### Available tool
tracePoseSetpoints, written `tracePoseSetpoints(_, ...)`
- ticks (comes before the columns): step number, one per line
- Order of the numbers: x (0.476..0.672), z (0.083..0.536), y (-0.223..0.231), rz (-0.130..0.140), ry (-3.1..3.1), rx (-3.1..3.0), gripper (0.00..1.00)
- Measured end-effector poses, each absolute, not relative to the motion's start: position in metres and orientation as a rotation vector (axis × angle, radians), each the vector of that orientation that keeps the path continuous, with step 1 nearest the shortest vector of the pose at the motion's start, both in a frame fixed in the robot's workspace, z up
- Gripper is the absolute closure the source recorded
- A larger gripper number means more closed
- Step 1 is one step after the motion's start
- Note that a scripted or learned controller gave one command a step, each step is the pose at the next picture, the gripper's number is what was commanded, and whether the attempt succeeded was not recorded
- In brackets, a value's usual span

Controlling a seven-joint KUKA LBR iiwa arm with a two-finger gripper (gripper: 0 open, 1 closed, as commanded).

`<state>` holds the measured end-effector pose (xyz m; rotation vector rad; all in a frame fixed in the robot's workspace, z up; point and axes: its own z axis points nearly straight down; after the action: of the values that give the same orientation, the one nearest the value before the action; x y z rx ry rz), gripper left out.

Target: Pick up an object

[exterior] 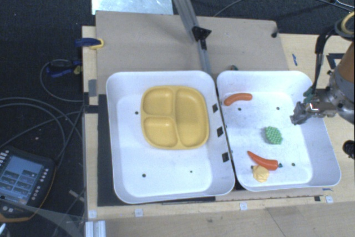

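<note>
Two shallow white plastic bins (166,186) look smooth and faintly glossy. A yellow divided plastic plate (175,117), far left of the metallic end effector (302,114), has a soft sheen. The tan wooden worktop (150,41) appears matt.

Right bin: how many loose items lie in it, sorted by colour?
Orange: 2, the sausage-shaped piece near the bin's far left corner and the carrot-like piece near the front.
Green: 1, the knobbly green lump.
Yellow: 1, the small yellow piece touching the carrot-like piece.
Total: 4.
</note>
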<state>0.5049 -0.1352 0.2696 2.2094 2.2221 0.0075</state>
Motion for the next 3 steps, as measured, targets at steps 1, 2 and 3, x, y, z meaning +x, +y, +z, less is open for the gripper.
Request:
tracePoseSetpoints(1,0.524,0.274,-0.089,0.006,2.231,2.208,1.00)
tracePoseSetpoints(2,0.550,0.277,-0.041,0.007,2.232,2.208,1.00)
tracePoseSetpoints(3,0.573,0.259,0.010,0.004,2.233,2.209,1.00)
